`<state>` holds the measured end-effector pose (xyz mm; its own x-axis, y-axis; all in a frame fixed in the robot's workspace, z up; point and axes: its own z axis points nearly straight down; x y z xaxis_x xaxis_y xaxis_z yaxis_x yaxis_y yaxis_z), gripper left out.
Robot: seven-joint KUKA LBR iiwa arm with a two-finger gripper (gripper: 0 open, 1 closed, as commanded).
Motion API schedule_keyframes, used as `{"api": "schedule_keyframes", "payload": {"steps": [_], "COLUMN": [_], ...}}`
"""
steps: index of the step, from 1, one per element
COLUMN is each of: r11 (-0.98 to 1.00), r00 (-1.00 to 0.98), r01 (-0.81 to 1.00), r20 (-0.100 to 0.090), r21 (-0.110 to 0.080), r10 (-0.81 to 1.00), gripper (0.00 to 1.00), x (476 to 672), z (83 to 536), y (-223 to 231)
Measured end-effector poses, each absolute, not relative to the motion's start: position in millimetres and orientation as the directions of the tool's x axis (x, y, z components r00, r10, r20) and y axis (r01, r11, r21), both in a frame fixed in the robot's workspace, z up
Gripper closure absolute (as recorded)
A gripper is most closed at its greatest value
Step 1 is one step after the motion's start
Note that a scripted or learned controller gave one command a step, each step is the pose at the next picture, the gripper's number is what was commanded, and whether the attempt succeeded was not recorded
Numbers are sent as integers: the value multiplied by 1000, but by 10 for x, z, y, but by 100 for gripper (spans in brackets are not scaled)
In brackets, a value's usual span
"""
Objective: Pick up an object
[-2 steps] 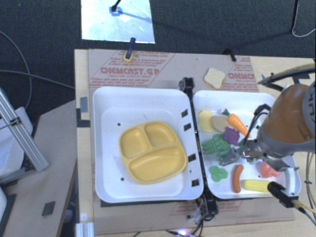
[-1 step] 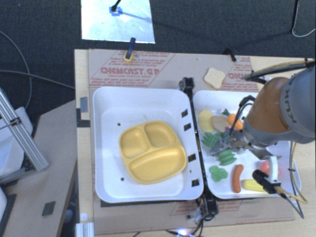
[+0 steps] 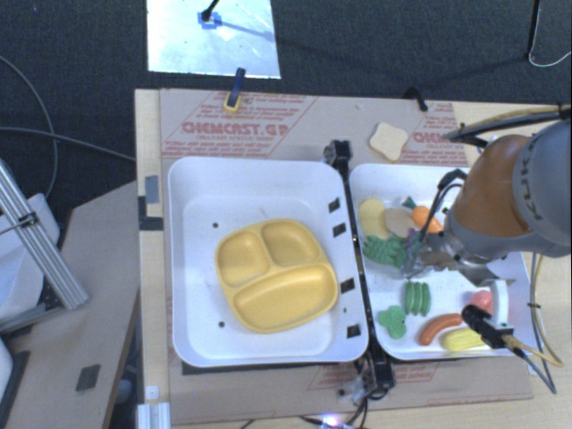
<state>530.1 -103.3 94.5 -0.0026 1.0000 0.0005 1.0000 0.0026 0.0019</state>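
A yellow divided plate (image 3: 275, 272) lies in the left bin (image 3: 192, 195). The right bin (image 3: 362, 181) holds toy food: a leafy green piece (image 3: 386, 250), green pods (image 3: 416, 297), a sausage (image 3: 438, 327). The claw (image 3: 418, 256) hangs over the leafy piece; its grip cannot be told

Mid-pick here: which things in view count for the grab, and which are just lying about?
For the job:
- gripper, down in the right bin
- toy food there: green leafy piece, green pod, sausage, yellow corn

Lying about:
- yellow divided plate in the left bin
- bread slice on the bench
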Motion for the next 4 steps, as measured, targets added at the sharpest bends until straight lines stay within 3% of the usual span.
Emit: {"api": "schedule_keyframes", "payload": {"steps": [1,2,3,4], "r11": [11,2,-7,-1], "r00": [-11,-2,7,1], "r01": [1000,1000,1000,1000], "r20": [3,1,-2,-3], "r21": [3,2,-3,5], "r10": [1000,1000,1000,1000], "gripper": [100,0,0,0], "x": [4855,4870,4851,5194], "z": [1886,1844,794,850], "y": [-175,-223,-1128,-1588]}}
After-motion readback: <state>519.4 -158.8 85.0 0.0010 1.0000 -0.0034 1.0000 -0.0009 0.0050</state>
